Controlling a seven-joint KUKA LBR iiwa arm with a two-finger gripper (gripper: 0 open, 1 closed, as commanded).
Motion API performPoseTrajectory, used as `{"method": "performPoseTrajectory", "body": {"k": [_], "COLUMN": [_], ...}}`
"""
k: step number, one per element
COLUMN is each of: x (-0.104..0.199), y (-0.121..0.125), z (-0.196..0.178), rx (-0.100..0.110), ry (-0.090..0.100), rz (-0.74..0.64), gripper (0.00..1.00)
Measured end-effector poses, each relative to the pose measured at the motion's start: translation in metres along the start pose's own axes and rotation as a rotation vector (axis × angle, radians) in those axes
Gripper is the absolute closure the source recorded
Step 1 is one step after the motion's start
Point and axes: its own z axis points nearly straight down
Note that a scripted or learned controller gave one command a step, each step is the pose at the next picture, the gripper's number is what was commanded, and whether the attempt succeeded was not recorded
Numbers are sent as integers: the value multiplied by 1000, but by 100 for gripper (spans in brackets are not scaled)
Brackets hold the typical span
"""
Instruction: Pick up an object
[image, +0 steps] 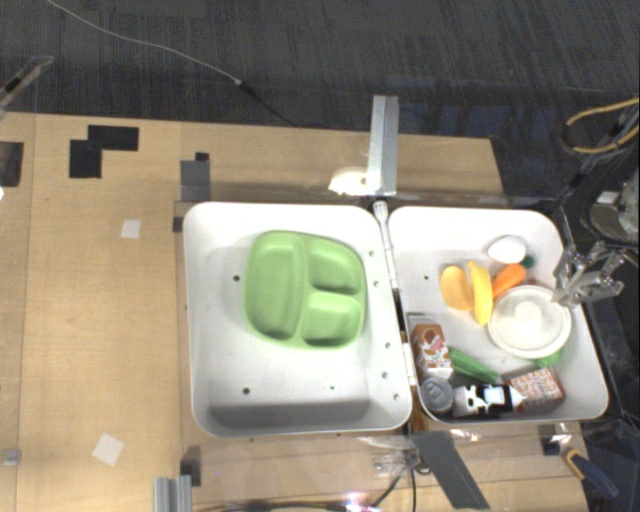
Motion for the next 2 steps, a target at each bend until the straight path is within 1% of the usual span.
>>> {"method": "performPoseTrajectory", "body": {"k": [1, 2], "x": [-63, 44], "y": [35, 44], "z": [-9, -48], "rx": [-1, 1], "ry": [-3, 1], "rz": [-15, -152], "gripper": [100, 100]}}
